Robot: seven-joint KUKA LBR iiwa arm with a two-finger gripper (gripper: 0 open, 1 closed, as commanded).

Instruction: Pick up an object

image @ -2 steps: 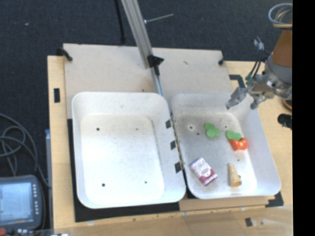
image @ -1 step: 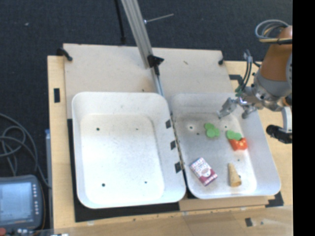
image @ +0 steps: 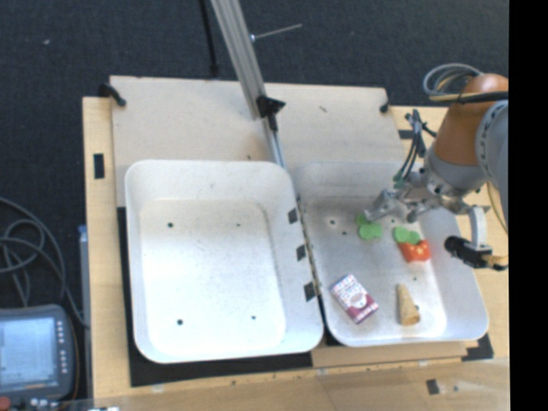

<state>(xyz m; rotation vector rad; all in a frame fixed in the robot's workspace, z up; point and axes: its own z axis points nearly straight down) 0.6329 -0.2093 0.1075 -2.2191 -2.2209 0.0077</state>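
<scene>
Just below tool [image: 396, 210] — green piece [image: 370, 229], orange toy [image: 414, 248]

We're looking down on a robotics lab setup here: a plain wooden table [image: 205, 101] on dark carpet [image: 51, 24], two shallow white bins [image: 141, 187] set side by side, a slanted aluminium rail [image: 238, 41] rising from the back, loose cables [image: 26, 229] trailing at the left, and a control pendant [image: 32, 349] with a screen in the corner.
</scene>
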